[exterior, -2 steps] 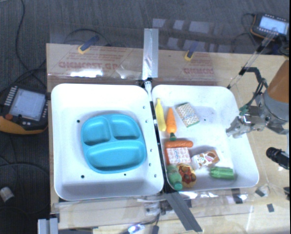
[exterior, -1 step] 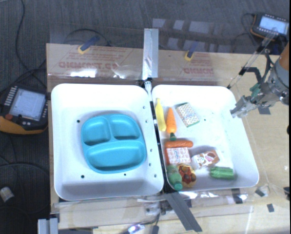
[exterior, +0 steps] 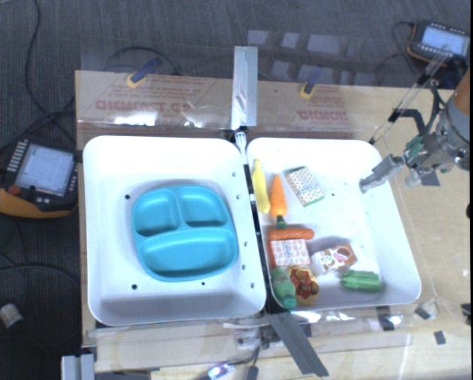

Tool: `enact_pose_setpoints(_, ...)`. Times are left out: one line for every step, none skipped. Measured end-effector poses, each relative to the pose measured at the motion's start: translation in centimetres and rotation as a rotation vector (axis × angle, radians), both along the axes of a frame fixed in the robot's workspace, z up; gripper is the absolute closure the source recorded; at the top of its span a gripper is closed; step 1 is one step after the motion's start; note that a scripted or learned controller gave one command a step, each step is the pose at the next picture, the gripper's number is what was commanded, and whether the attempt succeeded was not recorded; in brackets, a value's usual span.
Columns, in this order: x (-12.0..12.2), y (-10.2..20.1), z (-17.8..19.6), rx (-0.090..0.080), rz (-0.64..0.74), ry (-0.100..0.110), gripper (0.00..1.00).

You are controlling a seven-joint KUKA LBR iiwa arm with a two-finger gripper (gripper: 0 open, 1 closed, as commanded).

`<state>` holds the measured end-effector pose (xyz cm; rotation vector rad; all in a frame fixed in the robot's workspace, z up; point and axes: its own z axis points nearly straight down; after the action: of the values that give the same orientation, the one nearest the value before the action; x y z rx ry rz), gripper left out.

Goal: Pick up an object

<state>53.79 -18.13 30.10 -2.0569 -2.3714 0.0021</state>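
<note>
The right bin holds several small items: a yellow banana, an orange carrot, a patterned box, a red-orange sausage, a red and white packet, a white and brown packet, a green piece and a green and red pile. My gripper hangs above the bin's upper right part, away from all the items, and nothing is visibly in its grasp.
A blue divided plate lies in the left bin. The ridge between the bins runs just left of the banana. A teach pendant lies off the bench to the left, and cables run at the right.
</note>
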Motion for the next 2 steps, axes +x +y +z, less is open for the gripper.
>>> enact_pose_setpoints(6.6, 4.8, -6.0, -0.001, -0.017, 0.000, 0.00)
enact_pose_setpoints(11.1, 5.1, -16.8, -0.002, -0.021, 0.001, 0.00)
